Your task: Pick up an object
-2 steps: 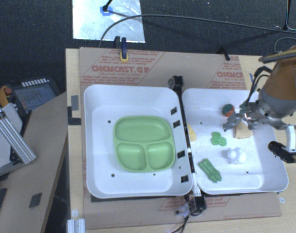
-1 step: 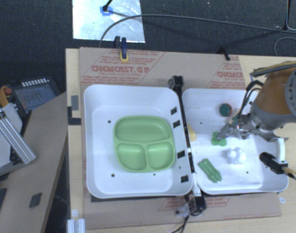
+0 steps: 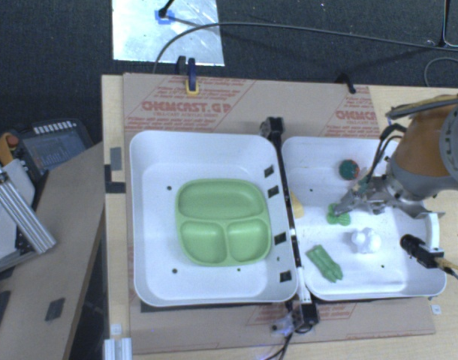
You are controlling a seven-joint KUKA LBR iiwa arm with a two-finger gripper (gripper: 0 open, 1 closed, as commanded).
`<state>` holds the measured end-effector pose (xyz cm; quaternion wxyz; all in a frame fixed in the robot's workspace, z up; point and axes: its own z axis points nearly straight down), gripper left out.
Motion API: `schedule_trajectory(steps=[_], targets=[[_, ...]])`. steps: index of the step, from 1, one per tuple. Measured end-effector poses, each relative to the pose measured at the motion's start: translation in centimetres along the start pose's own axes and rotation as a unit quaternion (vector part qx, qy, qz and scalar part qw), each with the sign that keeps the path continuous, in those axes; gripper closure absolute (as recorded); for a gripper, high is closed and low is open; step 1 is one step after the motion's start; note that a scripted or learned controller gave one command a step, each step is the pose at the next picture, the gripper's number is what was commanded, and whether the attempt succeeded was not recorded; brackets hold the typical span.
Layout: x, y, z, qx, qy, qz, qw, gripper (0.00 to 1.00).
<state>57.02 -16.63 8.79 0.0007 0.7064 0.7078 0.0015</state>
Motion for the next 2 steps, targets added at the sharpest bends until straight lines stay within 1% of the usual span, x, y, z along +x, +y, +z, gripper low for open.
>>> schedule_trajectory(steps=[1,2], targets=[[0.0,0.3,-1.3,-0.005,-0.001,0.0,1.0,1.0],[-0.8,0.8,-7.3,-0.002,-0.002,0.0,1.0,1.0]])
